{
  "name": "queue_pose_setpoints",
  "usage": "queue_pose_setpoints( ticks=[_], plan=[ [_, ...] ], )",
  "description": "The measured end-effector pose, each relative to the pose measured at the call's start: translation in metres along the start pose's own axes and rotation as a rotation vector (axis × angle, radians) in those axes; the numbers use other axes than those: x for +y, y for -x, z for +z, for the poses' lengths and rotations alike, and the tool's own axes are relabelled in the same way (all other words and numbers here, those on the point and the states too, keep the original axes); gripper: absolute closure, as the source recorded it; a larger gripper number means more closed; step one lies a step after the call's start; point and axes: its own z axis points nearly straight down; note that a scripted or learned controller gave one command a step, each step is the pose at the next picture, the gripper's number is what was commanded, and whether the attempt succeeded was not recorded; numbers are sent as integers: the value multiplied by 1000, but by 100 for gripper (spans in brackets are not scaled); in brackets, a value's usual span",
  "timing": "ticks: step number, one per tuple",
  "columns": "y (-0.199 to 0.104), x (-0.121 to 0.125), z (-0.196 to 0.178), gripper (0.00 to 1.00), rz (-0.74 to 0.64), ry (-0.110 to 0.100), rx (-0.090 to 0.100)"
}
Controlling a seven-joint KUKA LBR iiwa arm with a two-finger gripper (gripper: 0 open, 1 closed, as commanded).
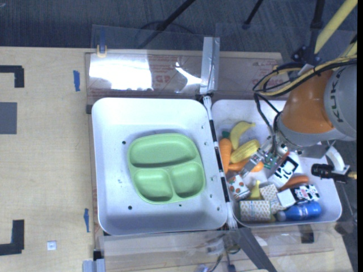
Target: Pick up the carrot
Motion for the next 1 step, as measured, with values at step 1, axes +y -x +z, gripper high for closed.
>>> queue_pose_setpoints(
  ticks=[1],
  plan=[
    [2,1,-11,100,3,5,-4]
  ],
)
